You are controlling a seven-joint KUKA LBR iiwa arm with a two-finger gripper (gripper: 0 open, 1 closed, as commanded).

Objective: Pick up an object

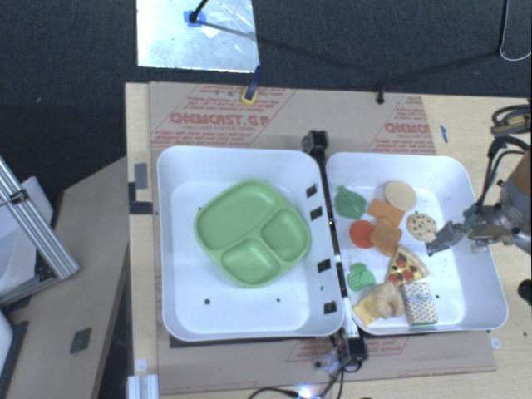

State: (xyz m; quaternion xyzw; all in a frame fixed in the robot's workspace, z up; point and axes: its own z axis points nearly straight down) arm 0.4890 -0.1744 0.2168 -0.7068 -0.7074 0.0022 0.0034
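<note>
Just inside the right bin, the hand hovers, its spread unclear.

The bench is a pale wooden top covered by a clear sheet with red lettering, and two shallow white bins sit on it side by side, touching along a dark strip of clips at the middle. The left bin and the right bin together take up most of the sheet, leaving a border of printed surface at the far side and the near edge. A small yellow and blue item, possibly a clip, lies at the bench's far edge above the left bin.
</note>
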